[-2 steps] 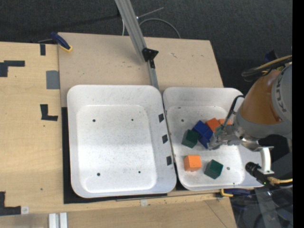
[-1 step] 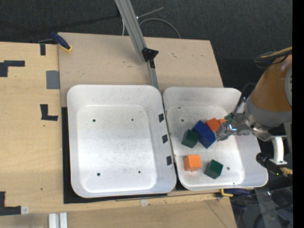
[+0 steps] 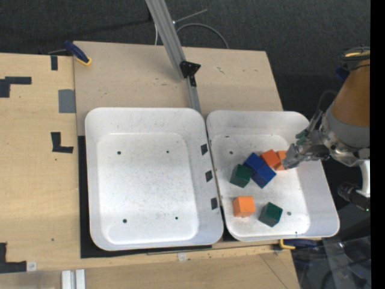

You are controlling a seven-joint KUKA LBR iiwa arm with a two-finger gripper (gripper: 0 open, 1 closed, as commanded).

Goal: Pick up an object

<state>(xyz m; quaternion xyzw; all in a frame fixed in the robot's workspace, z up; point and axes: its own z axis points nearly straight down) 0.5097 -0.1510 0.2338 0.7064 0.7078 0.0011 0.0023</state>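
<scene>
Five blocks (image 3: 260,171) lie in the right bin (image 3: 319,221).

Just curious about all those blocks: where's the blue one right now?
The blue block sits in the right-hand bin, near its middle, between a dark green block and an orange block.

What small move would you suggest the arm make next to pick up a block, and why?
Probably a short descent onto the orange block at the gripper. The gripper sits right at that block's right edge in the right bin, closer than to the blue block or the green ones.
</scene>
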